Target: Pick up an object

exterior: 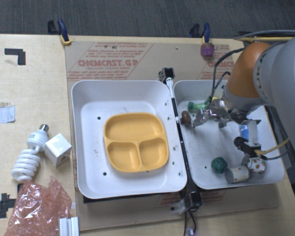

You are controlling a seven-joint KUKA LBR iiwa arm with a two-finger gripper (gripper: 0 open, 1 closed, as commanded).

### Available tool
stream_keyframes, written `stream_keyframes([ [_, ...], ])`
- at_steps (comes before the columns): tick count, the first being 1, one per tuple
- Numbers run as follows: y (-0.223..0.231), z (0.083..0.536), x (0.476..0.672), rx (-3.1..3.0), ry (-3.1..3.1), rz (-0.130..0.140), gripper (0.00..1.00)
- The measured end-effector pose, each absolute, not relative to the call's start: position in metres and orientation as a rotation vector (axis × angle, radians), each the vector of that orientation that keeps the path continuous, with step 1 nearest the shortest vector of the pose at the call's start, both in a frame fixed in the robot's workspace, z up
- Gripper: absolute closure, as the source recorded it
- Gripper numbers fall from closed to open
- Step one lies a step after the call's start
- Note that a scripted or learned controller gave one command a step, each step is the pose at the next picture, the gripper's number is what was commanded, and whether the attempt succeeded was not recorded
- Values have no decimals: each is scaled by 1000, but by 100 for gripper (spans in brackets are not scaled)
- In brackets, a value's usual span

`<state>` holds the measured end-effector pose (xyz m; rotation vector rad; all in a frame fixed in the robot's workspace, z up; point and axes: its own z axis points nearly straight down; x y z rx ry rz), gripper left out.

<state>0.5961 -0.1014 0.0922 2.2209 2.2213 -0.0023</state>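
Camera view, from above at a slant. My arm [265,73], grey with its orange band, reaches in from the right over the right bin [206,181]. My tool [206,116] sits low in that bin's upper left part, near the wall shared with the left bin [83,132]; whether it is apart or together I cannot tell. Just beside it lie a brown oval object [186,117] and a green object [195,105], the likeliest picks by my judgement, since the tool is lowered among them; I see nothing held. Further candidates rest along the bin's near edge: a dark green ball [219,164], a small cylinder [237,173] and a spotted piece [258,165]. The left bin holds a yellow divided tray [136,141]. Both bins stand on a brown sheet [113,58], clamped at its far edge, probably to keep it from shifting; its red print reads roughly "CHEMCAST". On the worktop [19,92] to the left lie a spiral bulb [28,156], a white cube [58,149] and crumpled pink wrap [37,208].
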Motion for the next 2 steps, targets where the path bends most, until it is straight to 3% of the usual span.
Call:
stream_keyframes([
  [2,-97,92,477,2224,2220,0,0],
])
